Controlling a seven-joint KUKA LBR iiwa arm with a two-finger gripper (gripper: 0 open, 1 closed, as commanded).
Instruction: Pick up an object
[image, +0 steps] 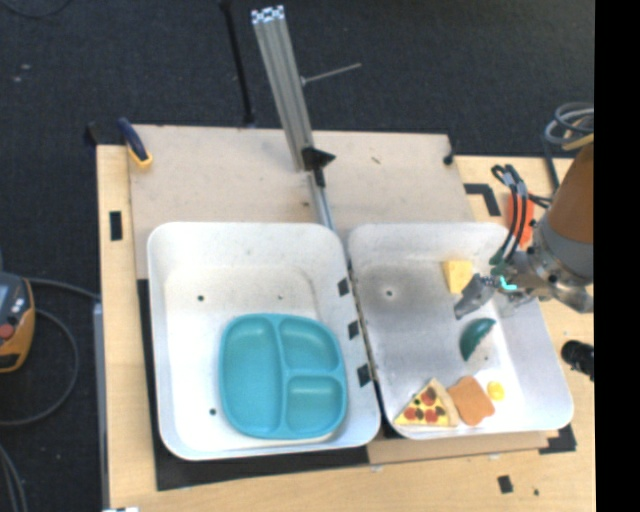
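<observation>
Wooden bench (230, 180) is carrying two white bins; right bin (400, 330) is holding a yellow block (458, 274), dark green piece (477, 337), pizza slice (426, 406) and orange piece (470, 399). Gripper (478, 296) is hovering between block and green piece, approaching. Finger state: cannot tell. Next move, likely: descending onto one object.

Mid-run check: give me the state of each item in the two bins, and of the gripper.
blue divided plate: flat in left bin, nothing on it.
yellow cheese wedge: in right bin, beside gripper.
dark green piece: in right bin, below gripper.
pizza slice: flat at near edge.
orange piece: beside pizza slice.
small yellow piece: loose.
gripper: low over right bin, holding nothing visible.
</observation>
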